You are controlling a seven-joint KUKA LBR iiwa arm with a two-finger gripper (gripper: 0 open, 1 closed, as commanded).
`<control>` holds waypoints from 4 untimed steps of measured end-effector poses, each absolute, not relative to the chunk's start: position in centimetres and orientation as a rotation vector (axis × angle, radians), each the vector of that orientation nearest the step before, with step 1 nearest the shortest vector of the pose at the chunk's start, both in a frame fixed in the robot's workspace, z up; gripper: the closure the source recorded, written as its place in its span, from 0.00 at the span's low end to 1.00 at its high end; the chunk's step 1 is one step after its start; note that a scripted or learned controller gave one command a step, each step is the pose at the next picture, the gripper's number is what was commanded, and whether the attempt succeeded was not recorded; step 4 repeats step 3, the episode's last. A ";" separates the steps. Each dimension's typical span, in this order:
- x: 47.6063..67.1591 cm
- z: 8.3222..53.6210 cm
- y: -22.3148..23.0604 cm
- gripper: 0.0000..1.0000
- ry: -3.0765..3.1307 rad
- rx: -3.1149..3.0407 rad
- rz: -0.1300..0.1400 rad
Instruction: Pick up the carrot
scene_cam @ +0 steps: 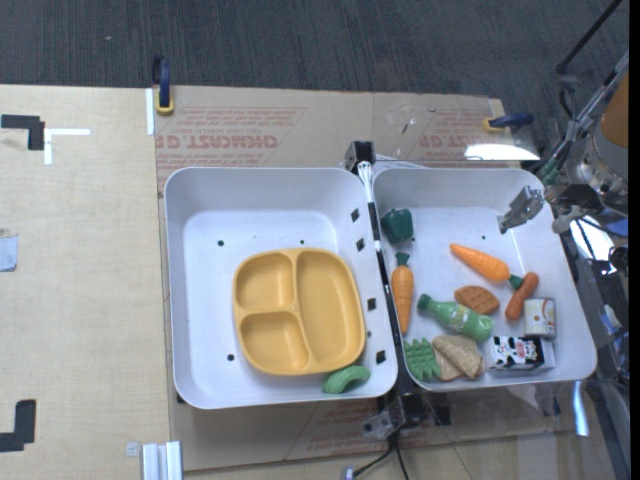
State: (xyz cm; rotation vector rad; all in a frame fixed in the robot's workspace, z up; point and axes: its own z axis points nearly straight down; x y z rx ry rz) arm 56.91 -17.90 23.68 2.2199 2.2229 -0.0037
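Note:
Three orange carrots lie in the right bin. One carrot lies lengthwise against the bin's left wall, its green top pointing away from me. A second carrot lies slantwise in the middle. A third, smaller carrot sits near the right side. My gripper hangs above the bin's far right corner, open, with nothing between its fingers. It is well apart from all the carrots.
The right bin also holds a green pepper, a green bottle, a brown patty, bread, a green leafy piece and two small cartons. In the left bin are a yellow divided plate and a green piece.

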 end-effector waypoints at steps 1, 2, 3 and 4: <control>58.5 9.2 -19.6 0.00 2.304 2.133 0.000; 58.6 10.1 -19.7 1.00 2.300 2.135 -0.002; 55.6 17.8 -17.1 1.00 1.827 2.556 -0.004; 55.6 17.8 -17.1 1.00 1.827 2.556 -0.004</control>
